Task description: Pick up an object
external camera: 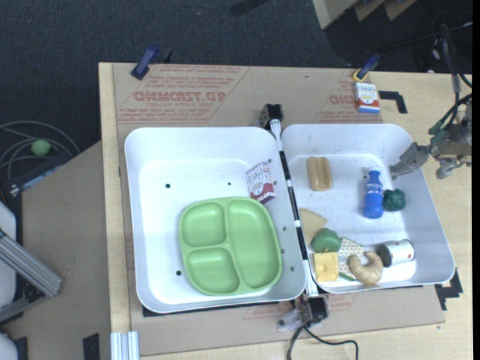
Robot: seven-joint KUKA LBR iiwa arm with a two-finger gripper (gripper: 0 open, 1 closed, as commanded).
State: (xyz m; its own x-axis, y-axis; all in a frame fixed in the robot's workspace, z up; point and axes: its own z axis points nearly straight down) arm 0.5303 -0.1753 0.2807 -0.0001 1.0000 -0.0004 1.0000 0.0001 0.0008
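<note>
camera view: the desk [187, 88] is topped with a brown sheet printed in red "chemcast gp", mirrored and upside down from this angle; the smaller lines of print under it are too fine to read. a small blue-and-white carton [367, 97] lies on the sheet above the right bin, its label too small to read.

the left bin [150, 201] holds a green tray [229, 244] with three compartments, and a small red-and-white packet [260, 182] near the divider, touching the tray's top edge; its print cannot be read.

the right bin [435, 231] holds the loose things. a tan bread-like block [319, 173] lies in the upper part. a blue bottle [373, 194] with a white label lies just beside a dark green lump [394, 199]. lower down, a green round piece [325, 240], a yellow cheese block [325, 265], a tan curved pastry [367, 268] and a white tube with a black cap [395, 253] crowd together, several touching.

the end effector [409, 160] sits at the right bin's upper right rim, near the bottle but apart from it. whether it is released or clenched cannot be told; nothing is seen in it.
</note>
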